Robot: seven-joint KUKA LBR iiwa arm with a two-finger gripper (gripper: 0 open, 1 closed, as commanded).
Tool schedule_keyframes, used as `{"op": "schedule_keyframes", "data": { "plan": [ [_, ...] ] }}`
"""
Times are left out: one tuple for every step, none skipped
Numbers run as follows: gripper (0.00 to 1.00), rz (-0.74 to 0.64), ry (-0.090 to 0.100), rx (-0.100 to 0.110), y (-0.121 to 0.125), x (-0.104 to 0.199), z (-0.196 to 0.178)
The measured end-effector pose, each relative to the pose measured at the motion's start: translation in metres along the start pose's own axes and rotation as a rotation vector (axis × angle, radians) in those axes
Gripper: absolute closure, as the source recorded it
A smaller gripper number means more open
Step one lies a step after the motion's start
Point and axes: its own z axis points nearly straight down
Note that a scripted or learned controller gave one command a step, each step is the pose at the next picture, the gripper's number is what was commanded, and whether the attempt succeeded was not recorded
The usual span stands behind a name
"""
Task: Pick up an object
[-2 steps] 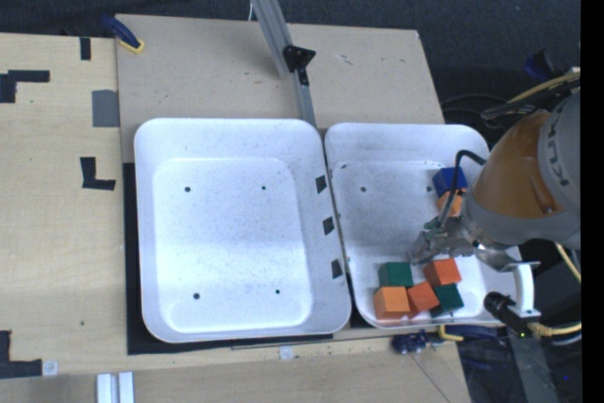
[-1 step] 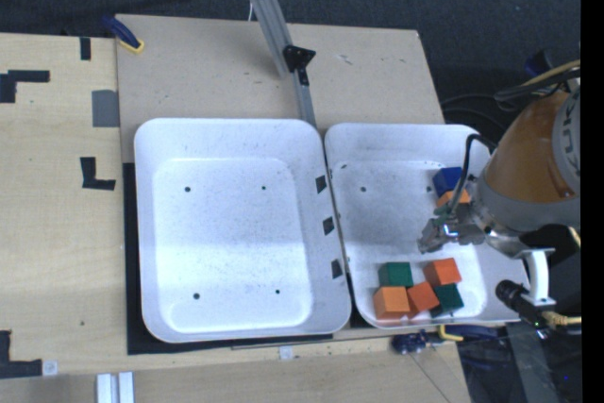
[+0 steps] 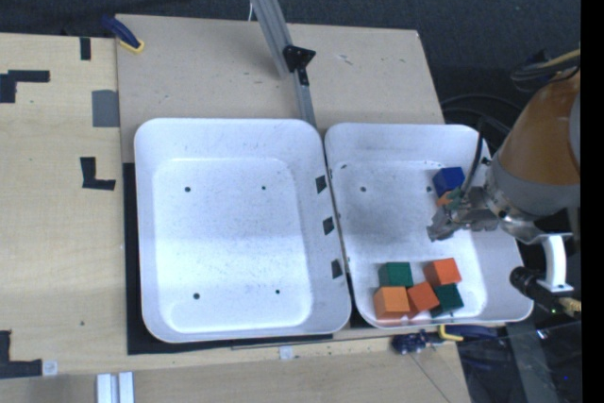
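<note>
Camera view, from above at a slant. Two white bins sit side by side on the desk (image 3: 236,61): the left bin (image 3: 151,203) in the middle of the frame, the right bin (image 3: 377,156) toward the right. The arm (image 3: 543,146) enters from the right edge and its gripper (image 3: 451,217) hangs low inside the right bin, near that bin's right wall. Whether the fingers are open or closed, and whether they hold anything, cannot be told; the tip is small and blurred. A blue block (image 3: 449,177) lies just above the gripper in the frame, close to or touching it. A cluster of orange blocks (image 3: 415,295) and green blocks (image 3: 397,274) sits packed together at the lower right of the same bin. Risks, as judged: a closure here may miss the blue block or merely nudge it against the wall; among the packed blocks, the fingers may land on top of neighbours instead of straddling one.
</note>
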Motion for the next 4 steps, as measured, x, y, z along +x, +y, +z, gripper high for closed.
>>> {"op": "schedule_keyframes", "data": {
  "plan": [
    [1.0, 0.0, -0.001, -0.003, 0.003, -0.006, -0.061],
    [1.0, -0.004, 0.001, 0.004, 0.033, 0.04, -0.048],
    [1.0, -0.004, 0.001, 0.004, 0.054, 0.081, -0.039],
    [1.0, -0.004, 0.002, 0.004, 0.079, 0.118, -0.036]
  ]
}}
